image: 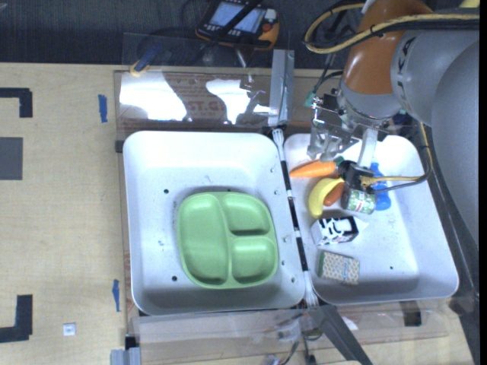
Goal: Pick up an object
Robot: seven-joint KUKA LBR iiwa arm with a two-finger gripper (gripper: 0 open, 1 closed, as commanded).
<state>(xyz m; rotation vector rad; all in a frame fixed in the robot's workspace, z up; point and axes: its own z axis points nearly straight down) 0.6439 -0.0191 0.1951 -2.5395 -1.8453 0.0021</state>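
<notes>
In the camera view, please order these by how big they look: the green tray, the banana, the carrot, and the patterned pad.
1. Green tray, by far the largest.
2. Banana and carrot: they look close in size, and each is partly hidden, so I do not rank them.
3. Patterned pad: near those two, maybe slightly smaller.

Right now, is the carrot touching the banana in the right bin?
Touching. The camera view shows the carrot lying across the upper end of the banana, with no white bin floor between them.

A light wooden bench (53, 234) carries black tape marks (19, 101) and blue tape bits (103, 107); dark carpet (91, 14) lies behind.
</notes>
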